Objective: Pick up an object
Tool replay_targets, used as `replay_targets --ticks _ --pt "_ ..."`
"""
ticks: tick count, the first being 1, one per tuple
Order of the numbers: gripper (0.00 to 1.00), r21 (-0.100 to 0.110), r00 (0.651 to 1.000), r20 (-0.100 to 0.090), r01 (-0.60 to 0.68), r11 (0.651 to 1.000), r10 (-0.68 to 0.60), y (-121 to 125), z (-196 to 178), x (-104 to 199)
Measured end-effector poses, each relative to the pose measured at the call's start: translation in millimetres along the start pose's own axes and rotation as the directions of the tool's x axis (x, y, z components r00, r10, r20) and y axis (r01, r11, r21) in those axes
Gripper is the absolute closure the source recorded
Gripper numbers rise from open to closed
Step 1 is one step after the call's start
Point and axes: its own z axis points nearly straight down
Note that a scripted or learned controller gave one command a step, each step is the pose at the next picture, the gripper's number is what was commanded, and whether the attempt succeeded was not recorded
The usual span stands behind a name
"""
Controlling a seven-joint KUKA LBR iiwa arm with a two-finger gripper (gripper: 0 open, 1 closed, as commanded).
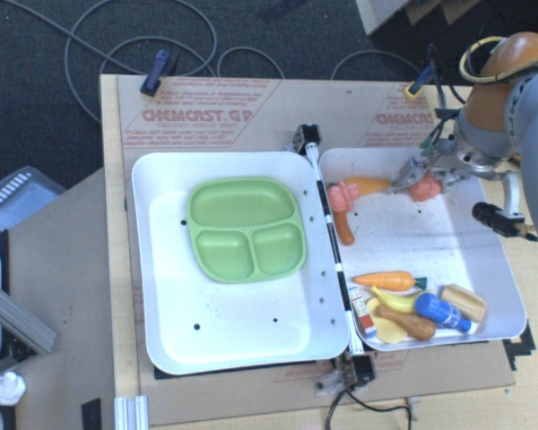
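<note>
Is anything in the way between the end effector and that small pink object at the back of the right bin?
Nothing visible: the end effector is already right at the pink object, and the orange piece lies beside it.

left white bin (161,330): green three-compartment tray (247,227), far half. bench top: brown cardboard sheet (206,115) (red lettering). blue clip (156,70), far left corner. dark floor beyond: looping cables (143,25).

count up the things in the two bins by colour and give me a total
Green: 1, the plate
Orange: 2, a carrot and a piece
Pink: 2
Yellow: 1
Blue: 1
Brown or tan: 3
Total: 10
</note>
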Motion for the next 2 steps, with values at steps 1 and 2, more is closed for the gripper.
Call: replay_targets --ticks 1,2 --pt "1.00 -0.003 1.000 0.003 0.000 1.000 0.000 0.9 -11.0 -0.3" --pt "1.00 0.011 1.000 0.006 -0.005 1.000 0.005 -12.4 -2.6 69.8"
